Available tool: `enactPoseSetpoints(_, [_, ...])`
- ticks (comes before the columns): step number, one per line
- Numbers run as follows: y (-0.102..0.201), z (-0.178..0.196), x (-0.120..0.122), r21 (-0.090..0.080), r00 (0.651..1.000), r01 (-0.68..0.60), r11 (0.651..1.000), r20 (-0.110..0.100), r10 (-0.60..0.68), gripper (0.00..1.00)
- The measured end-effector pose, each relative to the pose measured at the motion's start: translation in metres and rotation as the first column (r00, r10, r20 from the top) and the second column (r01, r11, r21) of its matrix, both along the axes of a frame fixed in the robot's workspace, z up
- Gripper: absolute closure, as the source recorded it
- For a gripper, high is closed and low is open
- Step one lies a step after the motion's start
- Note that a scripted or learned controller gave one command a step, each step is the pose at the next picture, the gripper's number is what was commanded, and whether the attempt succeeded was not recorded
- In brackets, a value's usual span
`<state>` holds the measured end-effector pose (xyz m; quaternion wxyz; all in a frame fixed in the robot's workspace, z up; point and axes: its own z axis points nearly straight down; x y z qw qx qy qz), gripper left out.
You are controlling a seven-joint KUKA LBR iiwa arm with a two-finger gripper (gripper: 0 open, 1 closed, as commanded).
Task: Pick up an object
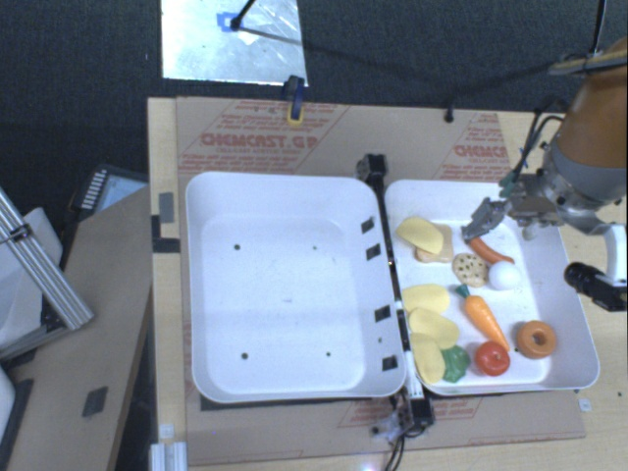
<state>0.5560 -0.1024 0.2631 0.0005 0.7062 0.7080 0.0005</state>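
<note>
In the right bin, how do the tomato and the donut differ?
The tomato is red with a green top; the donut is orange-brown. The donut has a hole through its middle; the tomato is solid and round. The tomato lies at the carrot's lower tip, the donut farther right near the bin's rim. Both are small, round toy foods lying near the right bin's front edge, away from the end effector.

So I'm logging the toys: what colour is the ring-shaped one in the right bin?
The ring is orange-brown, as seen in the camera view.

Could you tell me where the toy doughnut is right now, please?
The doughnut lies in the right bin, near its front right corner, just right of the tomato.
</note>
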Motion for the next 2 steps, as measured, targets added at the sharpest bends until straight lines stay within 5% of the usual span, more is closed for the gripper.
enactPoseSetpoints(1, [0.0826, 0.1139, 0.0085, 0.001, 1.0, -0.01, 1.0, 0.012, 0.01, 0.0])
enactPoseSetpoints(2, [0.0783, 0.1187, 0.0082, 0.001, 1.0, -0.005, 1.0, 0.005, 0.005, 1.0])
